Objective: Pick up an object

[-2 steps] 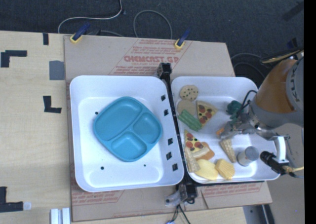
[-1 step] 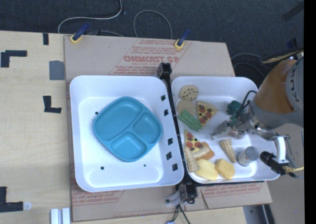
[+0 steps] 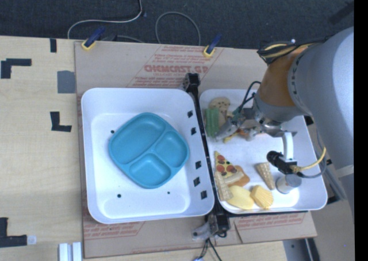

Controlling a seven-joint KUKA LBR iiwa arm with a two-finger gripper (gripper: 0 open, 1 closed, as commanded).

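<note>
My gripper (image 3: pixel 237 125) is down in the upper left part of the right bin (image 3: pixel 305 196), among a cluster of toy foods. Just left of it stands a green piece (image 3: pixel 213 121), with a round tan cookie (image 3: pixel 218 104) behind that. Small orange and brown pieces (image 3: pixel 248 134) lie right under the gripper, partly hidden by it. I cannot make out anything held in the gripper. Lower in the bin lie a pizza slice (image 3: pixel 225 168), a tan wedge (image 3: pixel 265 172), a pale yellow piece (image 3: pixel 242 198) and a yellow corn-like piece (image 3: pixel 263 196).
The left bin (image 3: pixel 95 139) holds a blue divided plate (image 3: pixel 149 149). A black divider (image 3: pixel 200 145) runs between the bins. The grey arm with its orange band (image 3: pixel 282 81) covers the right bin's upper right. A grey disc (image 3: pixel 286 184) lies near the lower right.
</note>
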